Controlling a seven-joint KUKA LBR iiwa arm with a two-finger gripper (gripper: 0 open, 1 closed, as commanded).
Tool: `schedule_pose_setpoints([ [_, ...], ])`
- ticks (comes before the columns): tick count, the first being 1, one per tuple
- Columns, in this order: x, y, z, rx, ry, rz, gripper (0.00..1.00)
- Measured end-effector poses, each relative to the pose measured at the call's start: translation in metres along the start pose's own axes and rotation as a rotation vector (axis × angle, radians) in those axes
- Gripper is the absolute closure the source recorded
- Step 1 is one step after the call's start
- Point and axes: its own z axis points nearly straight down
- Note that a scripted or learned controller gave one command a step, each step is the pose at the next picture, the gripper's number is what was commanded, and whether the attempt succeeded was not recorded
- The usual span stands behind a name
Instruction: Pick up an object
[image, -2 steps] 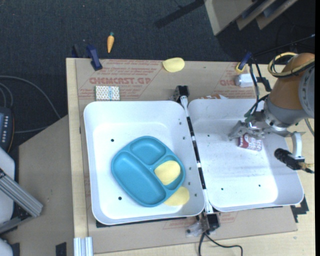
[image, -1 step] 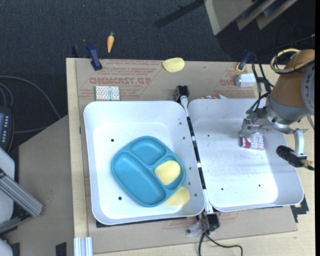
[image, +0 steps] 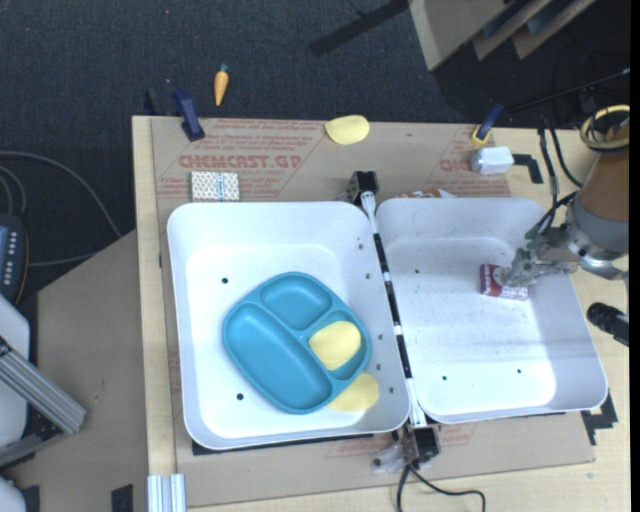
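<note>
Where the bench board (image: 240, 158) reads "CHEMCAST", pincer (image: 519, 277) opening indiscernible, above red-and-white packet (image: 497, 282) in right bin (image: 480, 380)

The two white bins, the left bin (image: 195, 330) and the right bin (image: 560, 370), look like smooth plastic with a soft shine. The right one has tiny dark specks on its floor. The blue divided plate (image: 275, 350) looks like smooth plastic too, not very shiny. The yellow piece (image: 336, 343) on the plate looks soft and matt, like foam or sponge. The tabletop (image: 160, 300) looks like pale wood, and a brown cardboard sheet (image: 270, 155) with red print lies on it, dull and papery. The gripper (image: 525, 268) is grey metal with a dull gleam. The small red and white packet (image: 492, 281) looks a bit glossy. The floor (image: 80, 80) is dark, rough carpet.
</note>
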Motion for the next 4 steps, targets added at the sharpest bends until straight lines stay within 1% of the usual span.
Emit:
schedule_pose_setpoints([
  [1, 0.003, -0.021, -0.032, 0.002, 0.003, 0.0, 1.0],
  [2, 0.004, -0.021, -0.032, 0.002, 0.004, 0.0, 0.0],
  [3, 0.008, -0.031, -0.103, -0.002, 0.001, -0.001, 0.0],
  [4, 0.017, 0.018, -0.048, 0.0, 0.002, -0.001, 0.0],
])
